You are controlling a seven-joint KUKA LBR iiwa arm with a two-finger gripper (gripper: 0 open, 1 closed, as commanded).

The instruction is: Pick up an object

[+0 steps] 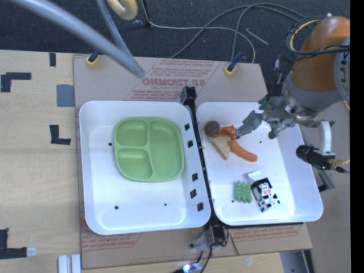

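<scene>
Carrot [241, 148] (orange), lying diagonally, tip lower-right

A pale wood bench [34, 169] fills the left and lower part of the view, marked with dark tape pieces [57, 134] in angles and squares. A cardboard sheet [170, 78] with red print lies on it, held at its far edge by two yellow clamps [232, 67] (one near each corner). Beyond the bench lies dark carpet [227, 4], crossed by thin grey cables [216, 30]. Light is even and soft.
</scene>
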